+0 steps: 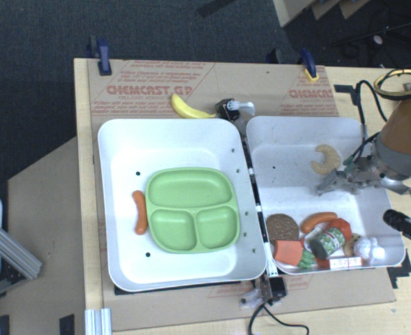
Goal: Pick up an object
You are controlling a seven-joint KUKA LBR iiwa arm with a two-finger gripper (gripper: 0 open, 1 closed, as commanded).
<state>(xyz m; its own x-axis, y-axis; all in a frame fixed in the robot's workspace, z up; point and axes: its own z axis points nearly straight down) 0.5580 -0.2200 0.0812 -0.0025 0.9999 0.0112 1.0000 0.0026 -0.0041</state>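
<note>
My gripper (329, 183) is low inside the right bin (275, 145), near its middle, on the grey arm that comes in from the right. Just beyond it lies a tan, curved pastry-like piece (326, 158), close to the gripper but apart from it. A heap of toy food lies along the bin's near side: a brown round patty (282, 225), an orange sausage (319, 221), a small can (329, 243), a red-orange block (287, 251) and a white bottle (367, 248). I see nothing held in the gripper.
The left bin (121, 152) holds a green divided plate (191, 209) and an orange sausage (140, 211) beside it. A banana (190, 109) and a small black-and-white object (234, 107) lie on the bench behind the bins. Blue and yellow clamps sit at the back edge.
</note>
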